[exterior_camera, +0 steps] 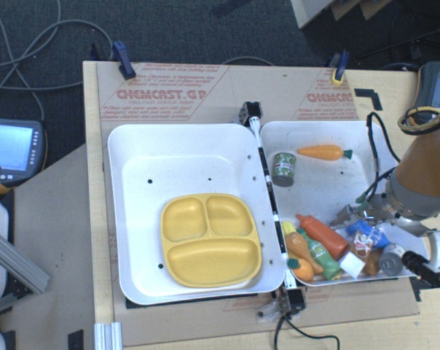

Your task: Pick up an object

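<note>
Gripper (360,223), state cannot tell, sits low over the toy pile right of yellow tray (210,239); red bottle (323,235) there looks light, rigid, slippery — grasp across its middle.

A yellow divided plate (210,239) is seen in the white left bin (132,195). In the white right bin (315,133), an orange carrot (322,152), a red bottle (324,235) and a green bottle (323,259) are seen.
</note>
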{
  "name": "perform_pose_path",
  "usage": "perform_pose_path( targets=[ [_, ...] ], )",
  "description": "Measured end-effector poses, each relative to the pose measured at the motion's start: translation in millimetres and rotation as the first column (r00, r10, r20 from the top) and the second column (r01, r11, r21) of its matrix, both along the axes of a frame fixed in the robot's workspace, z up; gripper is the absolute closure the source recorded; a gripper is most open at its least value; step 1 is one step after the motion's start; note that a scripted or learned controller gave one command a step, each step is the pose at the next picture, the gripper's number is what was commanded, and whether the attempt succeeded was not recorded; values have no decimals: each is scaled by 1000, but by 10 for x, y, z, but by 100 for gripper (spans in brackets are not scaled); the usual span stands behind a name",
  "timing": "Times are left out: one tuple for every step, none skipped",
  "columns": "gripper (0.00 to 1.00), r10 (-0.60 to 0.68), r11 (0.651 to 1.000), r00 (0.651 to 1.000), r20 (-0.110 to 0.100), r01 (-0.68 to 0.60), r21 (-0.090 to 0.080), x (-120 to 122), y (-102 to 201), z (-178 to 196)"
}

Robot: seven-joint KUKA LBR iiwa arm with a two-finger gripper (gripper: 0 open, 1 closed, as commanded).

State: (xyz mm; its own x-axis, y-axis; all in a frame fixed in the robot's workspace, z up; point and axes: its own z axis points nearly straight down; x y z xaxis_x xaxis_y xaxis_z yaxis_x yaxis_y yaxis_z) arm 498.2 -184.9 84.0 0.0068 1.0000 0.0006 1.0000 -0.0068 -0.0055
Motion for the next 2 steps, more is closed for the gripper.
perform_pose_path(
  targets=[
    [0,5,1000,1000,6,-5,2,-192,-336,11],
    [0,16,1000,1000,22,-16,-5,1209,-135,609]
  ],
)
